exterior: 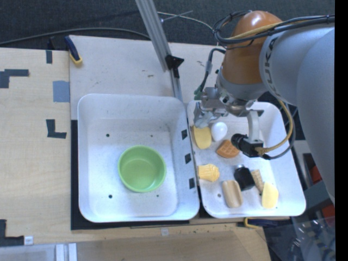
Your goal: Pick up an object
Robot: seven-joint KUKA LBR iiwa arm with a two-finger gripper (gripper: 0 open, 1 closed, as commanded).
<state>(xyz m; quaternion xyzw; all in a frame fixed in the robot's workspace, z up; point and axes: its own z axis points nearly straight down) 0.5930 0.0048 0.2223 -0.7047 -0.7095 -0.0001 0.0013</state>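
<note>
My gripper [205, 117] hangs low over the far left corner of the right bin [291, 197]. Directly under it lies a pale yellow piece [202, 138], whose top end touches or sits just below the gripper. A white egg-like thing [219, 129] rests right beside it. Further toward the front lie an orange wedge [228, 150], a yellow ridged piece [209, 172], a black block [243, 177], a tan roll [231, 193], a thin tan stick [257, 180] and a yellow lump [269, 196].
The left bin [95, 113] holds a green bowl [142, 168] near its front middle. A metal pole [155, 29] slants down to the wall between the bins. The big grey arm covers the right bin's far right side.
</note>
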